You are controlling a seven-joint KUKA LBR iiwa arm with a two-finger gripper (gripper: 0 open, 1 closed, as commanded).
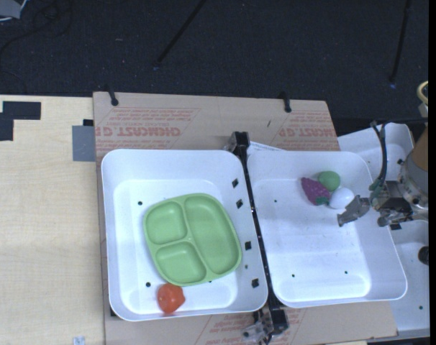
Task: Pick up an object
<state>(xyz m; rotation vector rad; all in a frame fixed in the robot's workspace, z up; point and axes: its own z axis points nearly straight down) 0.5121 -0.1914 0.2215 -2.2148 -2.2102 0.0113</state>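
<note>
The gripper (368, 214) hangs at the right edge of the right bin (326, 279), low over the rim. 2 grey fingers (351, 211) show, spread apart with nothing between them, so it is open and holds nothing.

Just beyond its fingertips, near the right bin's far right corner, sit 3 small objects in a tight cluster: a white ball (341, 196) closest to the gripper, a green ball (329, 180) behind it, and a purple object (314, 190) on the cluster's left side. All 3 appear to touch one another. Any of them would serve as the task's object.

The likely trouble is the crowding. Closing on the white ball could nudge the green ball or the purple object, and round things tend to roll or squirt out of 2 fingers. The cluster also lies close to the bin's far wall and right rim, so a finger could catch the wall on the way down.

Further out, the rest of the right bin's floor is bare. In the left bin (124, 192) a green divided plate (193, 239) with 3 compartments lies near the middle, tilted askew, and an orange-red object (170, 298) rests by the near edge, just off the plate's near corner. Both are well apart from the gripper.
</note>
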